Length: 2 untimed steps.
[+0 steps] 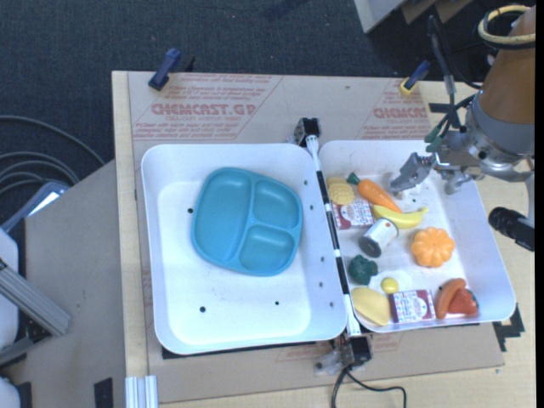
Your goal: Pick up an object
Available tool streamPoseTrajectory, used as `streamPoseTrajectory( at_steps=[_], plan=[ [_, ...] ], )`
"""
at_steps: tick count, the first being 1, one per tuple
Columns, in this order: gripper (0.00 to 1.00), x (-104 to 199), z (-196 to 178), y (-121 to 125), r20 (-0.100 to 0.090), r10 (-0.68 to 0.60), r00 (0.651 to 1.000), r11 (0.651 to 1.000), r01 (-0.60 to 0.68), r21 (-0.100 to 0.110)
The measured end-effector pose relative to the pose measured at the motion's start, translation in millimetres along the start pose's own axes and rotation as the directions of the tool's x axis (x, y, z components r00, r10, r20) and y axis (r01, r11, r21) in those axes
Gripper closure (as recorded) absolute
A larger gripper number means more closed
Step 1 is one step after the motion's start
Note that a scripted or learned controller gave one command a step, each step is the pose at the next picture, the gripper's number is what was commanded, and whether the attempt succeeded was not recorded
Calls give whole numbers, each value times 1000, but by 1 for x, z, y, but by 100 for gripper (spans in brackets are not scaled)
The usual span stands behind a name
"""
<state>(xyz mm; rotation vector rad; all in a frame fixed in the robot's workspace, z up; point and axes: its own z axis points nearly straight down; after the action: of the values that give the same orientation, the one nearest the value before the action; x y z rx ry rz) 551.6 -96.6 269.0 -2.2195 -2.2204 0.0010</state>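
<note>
Brown board (255,109) printed "CHEMCAST" is seen beneath two bins (170,228); the gripper (411,175), fingers parted and holding nothing, is poised above a carrot (378,195).

Plate (247,221) in left bin (161,253); toys probably right.

**Dark carpet around a board-topped surface**

We see a tan surface (255,104) with red printed lettering, spreading out to the left of the end effector (414,175). Two blue clamps (163,69) grip its far edge. Dark blue-grey carpet (127,15) lies beyond, and grey cables (34,155) loop on the floor far off to the left.
</note>
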Motion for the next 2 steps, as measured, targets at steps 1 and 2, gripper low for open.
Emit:
streamPoseTrajectory(
  at_steps=[1,2],
  plan=[
    [0,-22,80,79,2,1,1000,1000,-1,-2],
    [0,-36,185,114,1,0,1000,1000,0,1]
  ],
)
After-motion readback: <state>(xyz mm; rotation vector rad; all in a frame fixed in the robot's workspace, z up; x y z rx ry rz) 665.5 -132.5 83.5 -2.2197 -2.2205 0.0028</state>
